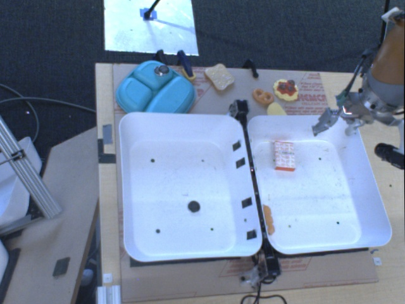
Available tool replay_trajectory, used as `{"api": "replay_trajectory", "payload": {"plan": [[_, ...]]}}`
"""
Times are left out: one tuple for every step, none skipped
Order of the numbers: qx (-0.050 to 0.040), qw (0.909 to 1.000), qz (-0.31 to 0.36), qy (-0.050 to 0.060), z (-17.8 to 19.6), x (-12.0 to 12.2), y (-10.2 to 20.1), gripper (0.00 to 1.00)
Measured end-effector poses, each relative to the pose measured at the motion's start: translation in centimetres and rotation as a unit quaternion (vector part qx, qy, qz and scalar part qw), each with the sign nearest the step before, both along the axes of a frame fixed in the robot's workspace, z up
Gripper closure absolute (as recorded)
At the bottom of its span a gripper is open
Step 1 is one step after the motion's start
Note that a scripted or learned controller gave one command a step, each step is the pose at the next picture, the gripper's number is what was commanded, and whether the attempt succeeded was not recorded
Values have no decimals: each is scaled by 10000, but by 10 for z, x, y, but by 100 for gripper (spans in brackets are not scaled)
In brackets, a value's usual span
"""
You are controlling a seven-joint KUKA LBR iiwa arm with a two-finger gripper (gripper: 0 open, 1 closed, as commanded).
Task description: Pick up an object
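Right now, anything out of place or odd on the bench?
Most items sit behind the bins, not in them: blue tray, toast, pretzel, tart. The right bin has a small box and an orange piece against its left wall.

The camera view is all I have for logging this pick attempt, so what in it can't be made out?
- Gripper: small and blurred at the right bin's far corner; finger state unreadable.
- Arm: cut off by the view's right edge.
- Small packet in the right bin: its print is too small to read.
- Orange item by the divider: partly hidden by the bin rim, identity unclear.
- Dark spot in the left bin: too small to identify.
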State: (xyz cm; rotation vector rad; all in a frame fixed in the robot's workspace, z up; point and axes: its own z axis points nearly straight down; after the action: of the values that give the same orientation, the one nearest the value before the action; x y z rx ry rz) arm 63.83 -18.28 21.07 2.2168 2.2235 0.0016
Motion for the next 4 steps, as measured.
{"api": "replay_trajectory", "payload": {"plan": [[0,10000,20,0,-132,31,4,0],[-21,10000,27,-47,-112,33,2,100],[17,10000,35,6,-86,-8,96,100],[16,10000,52,-45,-22,33,202,100]]}}
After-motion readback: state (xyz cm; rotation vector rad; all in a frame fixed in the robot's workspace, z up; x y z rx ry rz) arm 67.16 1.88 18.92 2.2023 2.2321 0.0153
